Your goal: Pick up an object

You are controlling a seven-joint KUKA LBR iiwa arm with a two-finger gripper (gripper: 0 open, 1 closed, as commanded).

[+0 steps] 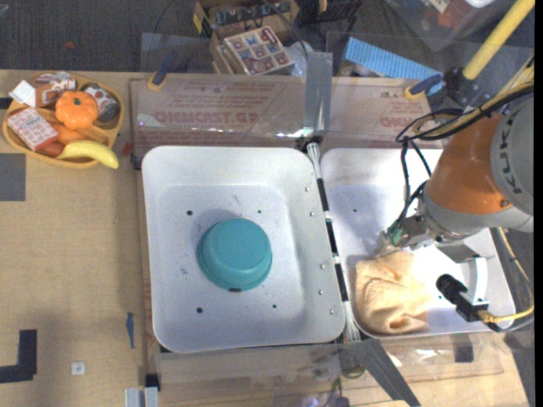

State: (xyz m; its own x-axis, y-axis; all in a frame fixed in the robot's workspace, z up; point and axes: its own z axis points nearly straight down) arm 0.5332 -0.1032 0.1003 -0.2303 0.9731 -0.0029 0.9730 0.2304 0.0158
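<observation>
While the arm (pixel 475 176) reached in over the right bin (pixel 361 176), the left bin (pixel 170 176) was the biggest thing on the bench and served well as a landmark. Directly to the right of it, edge against edge, sat that right bin, mostly covered by the arm's grey body and orange band. Inside the left bin, a little below its middle, a teal bowl (pixel 235 253) lay upside down on the white floor, well apart from every wall. Just across the left bin's right wall, at the near corner of the neighbouring bin, a crumpled yellow cloth (pixel 390 293) lay in a heap. The gripper (pixel 397 237) hung just above the cloth's upper edge, close to the left bin's right wall; I could not tell how far its fingers were spread, or whether they had hold of any of the cloth. Up and to the left of the left bin, out on the bench, stood an orange dish (pixel 17 134) holding a small pumpkin (pixel 77 109), a banana (pixel 89 152) and some little packets.
</observation>
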